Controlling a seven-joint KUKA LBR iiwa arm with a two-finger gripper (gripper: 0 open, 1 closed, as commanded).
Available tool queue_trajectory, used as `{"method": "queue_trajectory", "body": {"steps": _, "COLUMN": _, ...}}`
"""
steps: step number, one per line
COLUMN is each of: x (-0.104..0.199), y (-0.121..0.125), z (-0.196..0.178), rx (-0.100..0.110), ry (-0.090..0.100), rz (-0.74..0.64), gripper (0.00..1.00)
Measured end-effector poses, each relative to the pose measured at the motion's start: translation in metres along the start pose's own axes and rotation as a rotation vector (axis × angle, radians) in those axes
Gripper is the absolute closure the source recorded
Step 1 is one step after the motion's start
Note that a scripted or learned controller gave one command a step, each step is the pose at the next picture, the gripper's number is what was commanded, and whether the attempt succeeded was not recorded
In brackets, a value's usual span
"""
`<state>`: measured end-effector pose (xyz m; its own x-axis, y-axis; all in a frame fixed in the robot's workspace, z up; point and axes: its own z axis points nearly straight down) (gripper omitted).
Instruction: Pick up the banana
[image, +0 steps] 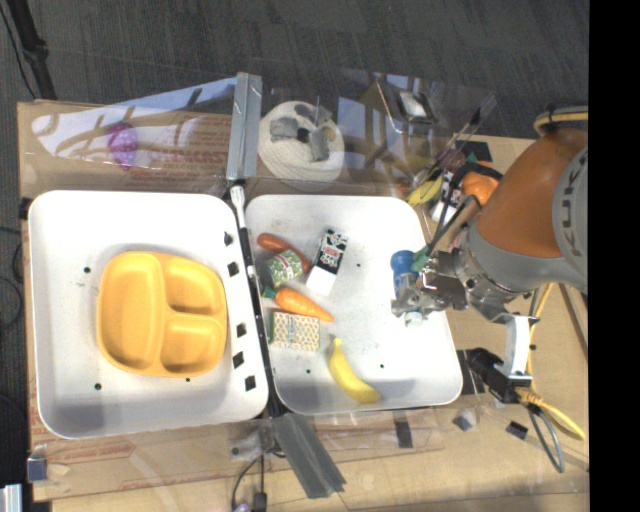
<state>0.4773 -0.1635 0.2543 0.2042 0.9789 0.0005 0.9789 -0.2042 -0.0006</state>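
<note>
Here, the banana (354, 375) lies in the right bin (425, 225), toward its 6 o'clock edge, tilted, apart from the arm. The jaws hang over the bin's 3 o'clock side, well apart from the fruit; whether they are spread or pressed together I cannot tell. A carrot (303, 303) sits at the banana's 11 o'clock. A yellow tray (160, 312) rests in the left bin (60, 230).
</note>
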Motion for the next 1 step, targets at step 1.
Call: {"method": "queue_trajectory", "body": {"steps": 1, "x": 0.0003, "y": -0.0001, "z": 0.0002, "rx": 0.001, "ry": 0.000, "rz": 0.000, "gripper": 0.00}}
